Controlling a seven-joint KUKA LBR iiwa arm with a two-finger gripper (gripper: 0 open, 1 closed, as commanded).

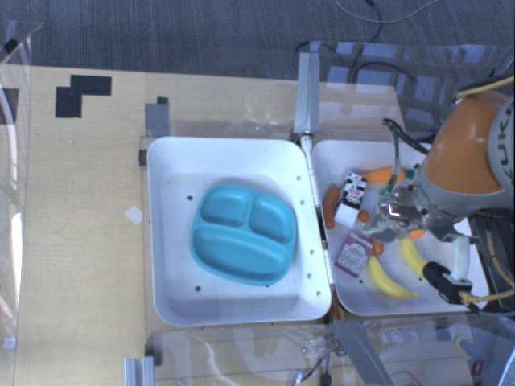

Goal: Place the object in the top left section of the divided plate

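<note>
Gripper state indiscernible, ringed by banana, pink packet, carrot; divided plate seen unobstructed in left bin.

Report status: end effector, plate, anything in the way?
End effector low over right white bin, among bananas and a small patterned packet. Blue divided plastic plate in left bin, sections bare. Path across looks open.

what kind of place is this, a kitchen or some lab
Most likely a robotics lab bench, not a kitchen. A robot arm reaches over two white bins set into a wooden bench; one holds a blue divided plate, the other toy-like items such as a banana. Loose cables lie on grey carpet.
</note>
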